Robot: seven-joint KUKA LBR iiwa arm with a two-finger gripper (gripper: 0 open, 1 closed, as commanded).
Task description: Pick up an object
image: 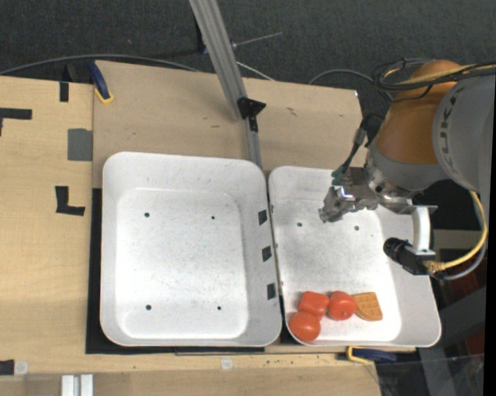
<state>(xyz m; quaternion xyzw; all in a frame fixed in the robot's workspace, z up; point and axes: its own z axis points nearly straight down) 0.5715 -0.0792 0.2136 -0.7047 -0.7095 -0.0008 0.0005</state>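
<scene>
Bench: a flat, pale wooden bench top [33, 225] with dark tape marks along its left edge; it bears both bins, and dark carpet lies beyond its far edge.
Left bin: a shallow white plastic bin [114, 253] with rounded corners and a faintly speckled floor, lying at the middle of the bench and touching the right bin along one side.
Right bin: a second shallow white plastic bin [311, 245], narrower in this view, set at the right end of the bench; small black clips sit along the seam between the two bins.
Arm: a grey robot arm with an orange band [424, 119], reaching in from the right above the far right corner of the right bin.
Pole: a slanted grey metal pole [221, 52], running from the top edge of the view down to the far end of the seam between the bins.
Gripper: a two-finger gripper [329, 211], over the far half of the right bin with nothing between its fingers; whether they are spread or pressed together cannot be told.
Red objects: three rounded red, tomato-like objects [318, 311], clustered and touching near the right bin's near edge, well apart from the gripper.
Orange object: a small flat orange-tan piece [368, 306], touching the right side of the red cluster.
</scene>
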